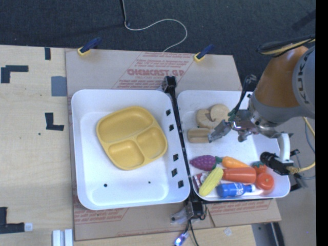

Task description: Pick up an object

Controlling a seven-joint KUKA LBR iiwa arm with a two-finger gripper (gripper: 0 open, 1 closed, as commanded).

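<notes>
1. Camera view, left bin: a yellow divided plate, stiff, light, awkward to pinch.
2. Right bin: toy bread pieces, grapes, corn, carrot. They look light, hard and slippery; I'd grip across the middle.
3. Gripper hovers beside the bread; whether its jaws are spread, I cannot tell.

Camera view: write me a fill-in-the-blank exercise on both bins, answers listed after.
1. The yellow divided plate lies in the ____ bin.
2. The plate has ____ compartments.
3. The toy corn is ____ in colour.
4. The end effector hovers over the ____ bin.

Missing words: left; three; yellow; right
</notes>
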